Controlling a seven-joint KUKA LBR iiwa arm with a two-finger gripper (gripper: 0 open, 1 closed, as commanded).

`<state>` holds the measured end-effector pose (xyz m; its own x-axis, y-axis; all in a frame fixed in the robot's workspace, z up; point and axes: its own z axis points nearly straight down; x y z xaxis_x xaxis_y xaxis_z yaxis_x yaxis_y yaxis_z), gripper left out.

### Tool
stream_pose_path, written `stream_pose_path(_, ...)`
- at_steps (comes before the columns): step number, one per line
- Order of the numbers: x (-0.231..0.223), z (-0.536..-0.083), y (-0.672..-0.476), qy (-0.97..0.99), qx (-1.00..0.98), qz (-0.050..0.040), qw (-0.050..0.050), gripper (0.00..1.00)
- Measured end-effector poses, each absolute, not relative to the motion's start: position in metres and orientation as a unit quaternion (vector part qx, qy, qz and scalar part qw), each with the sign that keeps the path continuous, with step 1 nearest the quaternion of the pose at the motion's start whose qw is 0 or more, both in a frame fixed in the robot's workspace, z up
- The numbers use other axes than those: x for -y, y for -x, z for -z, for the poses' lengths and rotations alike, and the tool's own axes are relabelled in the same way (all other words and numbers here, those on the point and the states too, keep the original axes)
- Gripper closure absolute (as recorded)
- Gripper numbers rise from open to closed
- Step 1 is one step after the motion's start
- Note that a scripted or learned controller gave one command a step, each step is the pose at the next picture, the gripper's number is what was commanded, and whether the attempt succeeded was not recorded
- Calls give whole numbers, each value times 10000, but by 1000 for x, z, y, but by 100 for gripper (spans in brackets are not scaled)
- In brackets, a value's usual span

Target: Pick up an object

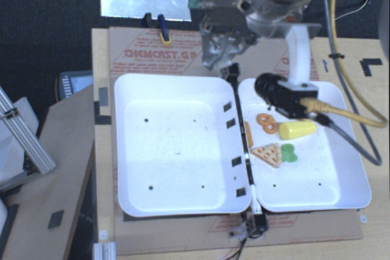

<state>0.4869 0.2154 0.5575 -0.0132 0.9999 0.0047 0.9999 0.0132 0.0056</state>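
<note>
- The gripper [220,59] hangs above the bins' far edge, near the divider; its state cannot be told.
- The pretzel [265,122], yellow piece [297,128] and pizza slice [268,154] lie in the right bin [341,192], apart from it.

Bench [100,131] bears two white bins [177,149], apparently on cardboard [158,53].

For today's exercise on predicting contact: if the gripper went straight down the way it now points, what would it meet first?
The gripper hangs near the far end of the divider between the two bins, so it would probably meet that edge or the cardboard just behind it, not the toys. Depth is unclear from this slant.
</note>
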Motion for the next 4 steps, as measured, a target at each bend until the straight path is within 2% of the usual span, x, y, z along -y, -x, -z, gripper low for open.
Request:
stream_pose_path(1,-215,-557,-487,-7019,-7123,-31,0,0)
stream_pose_path(2,-216,-568,-487,-7006,-7135,-45,3,100)
stream_pose_path(3,-216,-568,-487,-7000,-7142,-41,1,0)
stream_pose_path(4,-216,-568,-487,-7000,-7142,-41,1,0)
